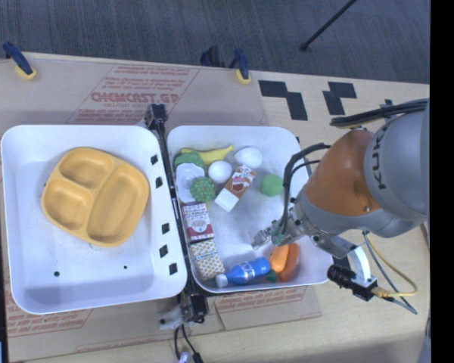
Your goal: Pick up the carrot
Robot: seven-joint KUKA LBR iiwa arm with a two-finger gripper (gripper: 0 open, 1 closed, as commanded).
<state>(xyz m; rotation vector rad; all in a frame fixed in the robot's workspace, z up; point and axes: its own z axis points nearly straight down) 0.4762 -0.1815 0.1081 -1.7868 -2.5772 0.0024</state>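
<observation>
The carrot [284,260] is a short orange piece lying near the front right corner of the right bin [299,138], next to a blue bottle [247,271]. My gripper [269,237] hangs low inside that bin, just above and left of the carrot's upper end. The metal tip is close to the carrot or touching it, and the view does not settle which. The grey and orange wrist [340,184] hides the bin's right wall.
The right bin also holds a banana [214,155], a white egg [249,157], a white ball [219,171], broccoli [203,189], a green ball [271,184], a small carton [235,187] and two packets [198,221]. A yellow divided plate [95,195] lies in the left bin [15,278].
</observation>
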